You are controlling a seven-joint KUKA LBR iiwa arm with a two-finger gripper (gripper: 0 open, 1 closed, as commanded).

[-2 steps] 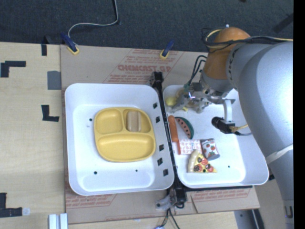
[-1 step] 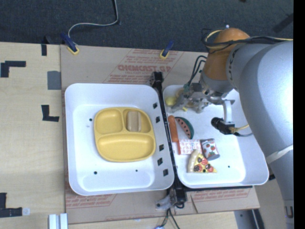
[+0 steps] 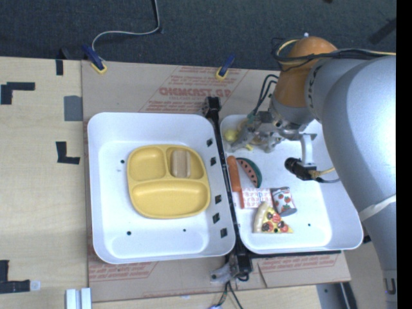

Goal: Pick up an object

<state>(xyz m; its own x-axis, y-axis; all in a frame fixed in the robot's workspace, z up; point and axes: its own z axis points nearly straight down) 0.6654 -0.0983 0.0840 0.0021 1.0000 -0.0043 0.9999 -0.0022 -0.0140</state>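
Cardboard-topped bench, two white bins side by side, dark carpet beyond. Left bin (image 3: 103, 172) holding a yellow tray (image 3: 168, 195) with a tan piece (image 3: 182, 164) in its upper right compartment. Right bin (image 3: 325, 237) crowded with toy food: a small yellow toy (image 3: 232, 135) in the far left corner, a melon slice (image 3: 251, 170) and an orange stick (image 3: 233, 174) along the left wall, a red-and-white packet (image 3: 250, 197), a strawberry card (image 3: 283, 200) and a pizza slice (image 3: 273, 223) nearer the front.

Grey arm (image 3: 360, 127) reaching in from the right, gripper (image 3: 261, 136) down low over the far left corner of the right bin, just beside the yellow toy. Gripper's opening hidden under wrist and cables: cannot tell whether wide or closed, and nothing seen held.

Judged as the reach-and-descend step, the pick not yet made. Likeliest target the yellow toy, nearest the gripper. Next move calling for a small shift left to centre on it, then a close and a straight lift.

Tight quarters there: bin wall on two sides, the black divider (image 3: 215, 140) between the bins close by, the melon slice just in front. More open floor toward the right bin's middle and right, and straight up.
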